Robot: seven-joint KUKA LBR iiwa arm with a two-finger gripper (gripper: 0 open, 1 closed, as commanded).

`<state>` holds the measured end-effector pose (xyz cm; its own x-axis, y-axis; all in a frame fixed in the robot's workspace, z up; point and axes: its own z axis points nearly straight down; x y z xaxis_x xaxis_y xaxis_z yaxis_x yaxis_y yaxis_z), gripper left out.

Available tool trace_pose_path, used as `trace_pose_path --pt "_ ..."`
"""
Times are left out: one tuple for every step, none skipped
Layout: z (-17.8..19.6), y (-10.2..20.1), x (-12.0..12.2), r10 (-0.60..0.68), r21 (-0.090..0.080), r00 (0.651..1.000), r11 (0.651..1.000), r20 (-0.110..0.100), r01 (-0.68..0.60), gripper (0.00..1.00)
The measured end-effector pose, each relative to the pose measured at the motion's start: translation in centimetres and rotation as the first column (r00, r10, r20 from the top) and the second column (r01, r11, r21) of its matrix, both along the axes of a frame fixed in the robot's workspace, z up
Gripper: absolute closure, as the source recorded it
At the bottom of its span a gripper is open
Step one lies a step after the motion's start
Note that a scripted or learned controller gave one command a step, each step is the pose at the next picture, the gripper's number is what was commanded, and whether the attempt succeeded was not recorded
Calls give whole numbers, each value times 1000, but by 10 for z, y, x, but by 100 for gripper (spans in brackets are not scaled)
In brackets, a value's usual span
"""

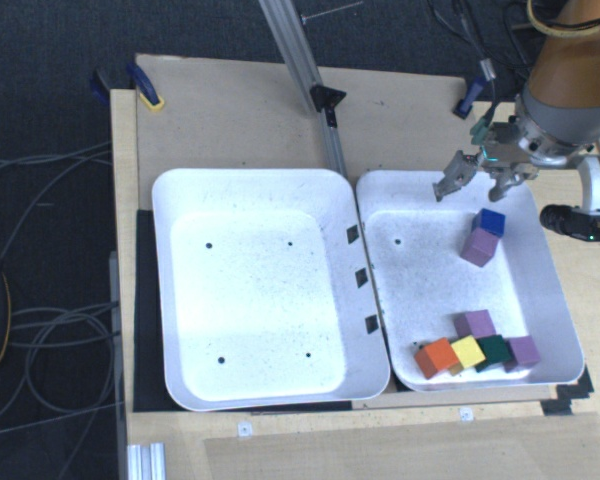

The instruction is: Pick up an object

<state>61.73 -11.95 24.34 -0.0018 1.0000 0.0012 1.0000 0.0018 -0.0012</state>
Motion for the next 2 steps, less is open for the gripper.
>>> trace_pose_path --pt "0 0 0 0 0 1000 1000 0 0 0" --pt "-62 6 3 0 0 1000 1000 -6 0 0"
